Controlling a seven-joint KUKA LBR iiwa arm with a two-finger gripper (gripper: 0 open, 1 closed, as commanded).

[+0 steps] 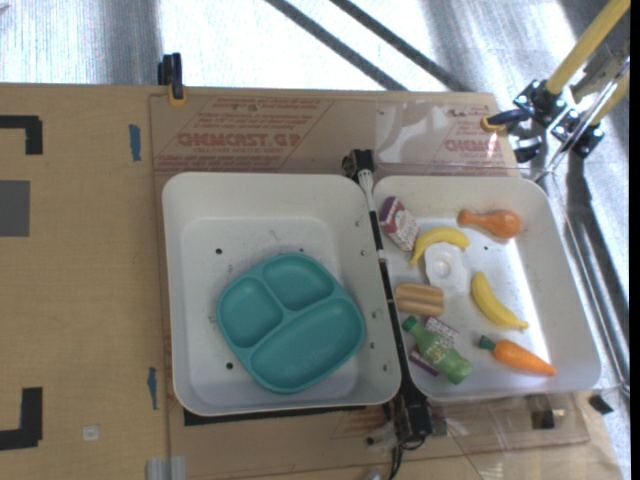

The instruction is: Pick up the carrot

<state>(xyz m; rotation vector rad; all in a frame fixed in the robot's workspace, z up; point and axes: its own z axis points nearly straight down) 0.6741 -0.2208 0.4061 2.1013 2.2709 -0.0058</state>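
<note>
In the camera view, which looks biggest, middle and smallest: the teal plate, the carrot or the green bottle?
Largest to smallest as they look:
1. Teal plate, by far the biggest.
2. Carrot and green bottle look about the same length, so I won't rank one above the other.

A brown cardboard-covered bench [80,268] fills the lower view — black tape marks [22,133] sit along its left edge, and beyond it a grey floor [300,18] lies streaked with light.
</note>
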